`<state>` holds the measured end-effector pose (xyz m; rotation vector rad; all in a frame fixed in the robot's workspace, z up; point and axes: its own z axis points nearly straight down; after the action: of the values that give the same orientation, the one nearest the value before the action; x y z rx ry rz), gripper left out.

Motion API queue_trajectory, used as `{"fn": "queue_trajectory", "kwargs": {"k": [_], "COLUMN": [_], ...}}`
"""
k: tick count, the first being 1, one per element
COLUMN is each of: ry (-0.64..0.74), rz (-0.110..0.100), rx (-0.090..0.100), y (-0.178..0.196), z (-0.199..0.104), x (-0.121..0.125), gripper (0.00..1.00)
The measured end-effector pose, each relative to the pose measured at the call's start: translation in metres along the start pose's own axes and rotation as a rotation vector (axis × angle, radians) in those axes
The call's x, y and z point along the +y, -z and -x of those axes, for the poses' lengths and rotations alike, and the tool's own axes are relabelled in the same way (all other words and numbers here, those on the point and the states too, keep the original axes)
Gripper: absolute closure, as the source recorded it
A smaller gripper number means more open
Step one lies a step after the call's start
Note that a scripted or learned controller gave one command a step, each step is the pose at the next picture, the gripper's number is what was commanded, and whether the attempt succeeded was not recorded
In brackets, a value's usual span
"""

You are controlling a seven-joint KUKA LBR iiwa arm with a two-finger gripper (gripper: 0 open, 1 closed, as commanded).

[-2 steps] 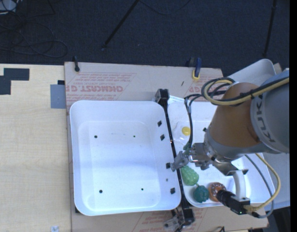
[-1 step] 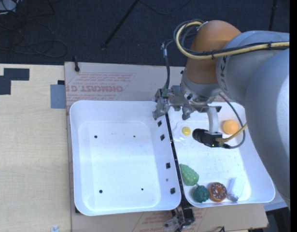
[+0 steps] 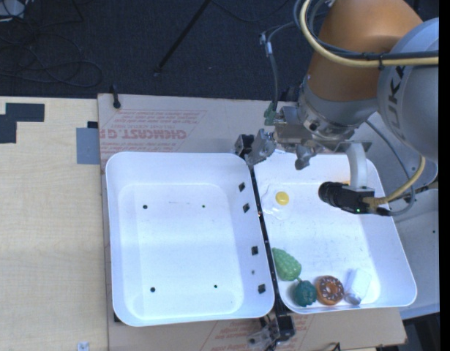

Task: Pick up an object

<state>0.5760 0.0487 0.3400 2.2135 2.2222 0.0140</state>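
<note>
Overhead at the upper right, grey arm with orange band (image 3: 356, 35), bent down over the far edge of the right-hand shallow white bin (image 3: 397, 258). Two-finger gripper (image 3: 283, 146) hanging near that bin's far left corner, close to the divide between the two bins. Open or closed: cannot tell from this slant, with metal parts and cables crowding the wrist. Nothing seen gripped.

Just below the gripper, resting on the bin floor, small yellow round piece (image 3: 282, 198), alone and well apart from the rest. Along the near edge of the same bin, a row: pale green leafy lump (image 3: 286, 263) by the left wall, dark teal rounded lump (image 3: 305, 292) just beside it, brown ring doughnut with sprinkles (image 3: 328, 289) touching or nearly touching the teal one, then white rounded object (image 3: 358, 284) nearest the right corner.

Over the bin's right half, black cylindrical attachment (image 3: 343, 194) on a white bracket off the arm.

To the left, second shallow white bin (image 3: 112, 196), both on brown cardboard sheet with red print (image 3: 151, 126) laid on pale wooden bench (image 3: 42, 232).
</note>
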Motion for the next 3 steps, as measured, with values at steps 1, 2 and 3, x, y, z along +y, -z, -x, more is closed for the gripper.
{"fn": "queue_trajectory", "kwargs": {"k": [1,2,3], "ry": [0.005,0.005,-0.001], "rz": [-0.005,0.0,-0.015], "rx": [0.0,0.003,-0.004], "y": [0.086,0.202,0.198], "z": [-0.07,-0.139,-0.147], "x": [-0.053,-0.058,-0.087], "gripper": [0.0,0.0,0.0]}}
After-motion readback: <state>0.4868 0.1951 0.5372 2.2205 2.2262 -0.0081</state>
